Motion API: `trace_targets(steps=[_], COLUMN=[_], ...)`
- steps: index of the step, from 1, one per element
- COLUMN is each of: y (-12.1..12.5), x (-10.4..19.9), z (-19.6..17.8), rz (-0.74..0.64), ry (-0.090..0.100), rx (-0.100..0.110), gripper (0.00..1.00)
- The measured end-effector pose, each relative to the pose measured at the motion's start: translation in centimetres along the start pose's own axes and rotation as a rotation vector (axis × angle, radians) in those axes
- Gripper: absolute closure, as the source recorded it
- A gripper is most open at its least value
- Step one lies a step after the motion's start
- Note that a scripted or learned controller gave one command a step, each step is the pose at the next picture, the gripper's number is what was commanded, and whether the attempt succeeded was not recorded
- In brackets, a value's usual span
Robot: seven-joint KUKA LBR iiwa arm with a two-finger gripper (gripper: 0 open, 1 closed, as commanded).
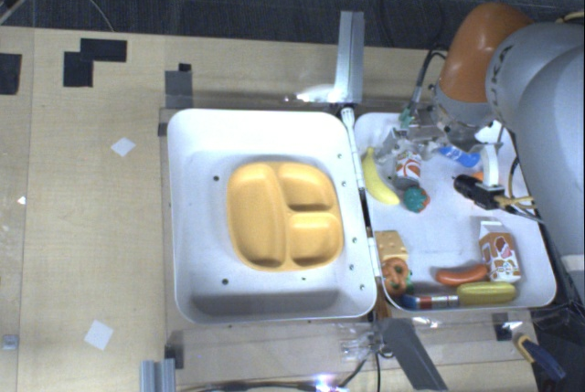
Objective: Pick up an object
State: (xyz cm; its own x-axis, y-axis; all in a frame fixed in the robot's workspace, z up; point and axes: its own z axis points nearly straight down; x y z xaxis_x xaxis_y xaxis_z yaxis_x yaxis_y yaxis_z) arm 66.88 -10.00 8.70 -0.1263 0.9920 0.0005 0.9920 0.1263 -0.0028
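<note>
My gripper [405,143] hangs low over the back of the right bin [539,276], under the grey arm with the orange band. Just below it lies a small red-and-white object [409,168], very close to or touching the gripper. A yellow banana [377,181] lies to its left along the bin's left wall. A teal ball [416,198] sits just in front of it, and a blue object [454,154] is to its right, partly under the wrist.
The right bin's front holds a brown-and-white bottle [499,255], a red sausage [462,274], a yellow-green piece [485,293], a tan block [391,245], an orange toy [396,271] and a marker [430,300]. The left bin [192,198] holds a yellow divided tray [283,215].
</note>
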Motion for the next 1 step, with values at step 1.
trace_targets(steps=[1], y=[-0.03], x=[-2.56], z=[-7.13], rz=[-0.405], ry=[-0.008], rx=[-0.016], gripper=[0.0])
